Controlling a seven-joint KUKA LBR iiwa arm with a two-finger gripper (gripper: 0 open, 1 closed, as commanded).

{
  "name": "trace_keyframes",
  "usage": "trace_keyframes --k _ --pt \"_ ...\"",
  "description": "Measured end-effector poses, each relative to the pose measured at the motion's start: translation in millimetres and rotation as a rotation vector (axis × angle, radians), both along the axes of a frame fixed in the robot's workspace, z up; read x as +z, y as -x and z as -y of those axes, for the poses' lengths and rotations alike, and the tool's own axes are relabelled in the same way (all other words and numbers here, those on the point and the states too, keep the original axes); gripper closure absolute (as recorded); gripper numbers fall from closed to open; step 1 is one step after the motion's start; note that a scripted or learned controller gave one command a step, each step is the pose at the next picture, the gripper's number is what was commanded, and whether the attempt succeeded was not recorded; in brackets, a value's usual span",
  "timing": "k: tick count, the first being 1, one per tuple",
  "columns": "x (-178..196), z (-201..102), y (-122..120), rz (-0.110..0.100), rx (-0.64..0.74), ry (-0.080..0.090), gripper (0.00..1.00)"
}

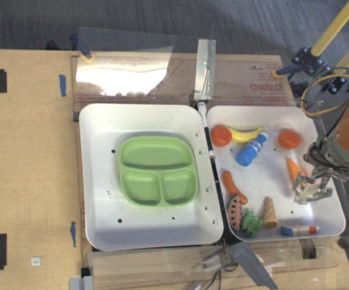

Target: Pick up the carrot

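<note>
We find the carrot (292, 168) in the right-hand bin (337, 222), a short orange piece lying on the bin floor close to the right wall, about midway between the far and near edges. Its long axis runs roughly far-to-near with a slight lean, the near end tipped a little to the right.

The hand (310, 189) sits just beside it, to the right and a touch nearer to us, with the metal fingers pointing down at the floor of the bin. We read it as close to the carrot's near tip but not over it, and nothing lies between its fingers. How wide they stand we cannot tell: the shiny parts blur together against the white.

So the move turns on a small shift, in our judgement: the hand must go left and slightly farther away to centre over the carrot, closing across the short width rather than along its length.

Farther out, an orange ball (290, 139) lies beyond the carrot toward the far wall, well clear of it. A blue bottle (250, 150) and a banana (245, 134) lie to the left. A cone (269, 212) stands off toward the near side, and a marker (299, 229) rests along the near wall.
</note>
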State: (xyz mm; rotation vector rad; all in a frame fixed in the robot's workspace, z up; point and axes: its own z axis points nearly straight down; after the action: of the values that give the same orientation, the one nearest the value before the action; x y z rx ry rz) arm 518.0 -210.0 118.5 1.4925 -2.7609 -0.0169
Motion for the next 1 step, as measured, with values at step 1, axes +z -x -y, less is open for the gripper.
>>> trace_keyframes --k 1 --pt "-24.0 -14.2 27.6 0.013 -0.248 0.008 1.0"
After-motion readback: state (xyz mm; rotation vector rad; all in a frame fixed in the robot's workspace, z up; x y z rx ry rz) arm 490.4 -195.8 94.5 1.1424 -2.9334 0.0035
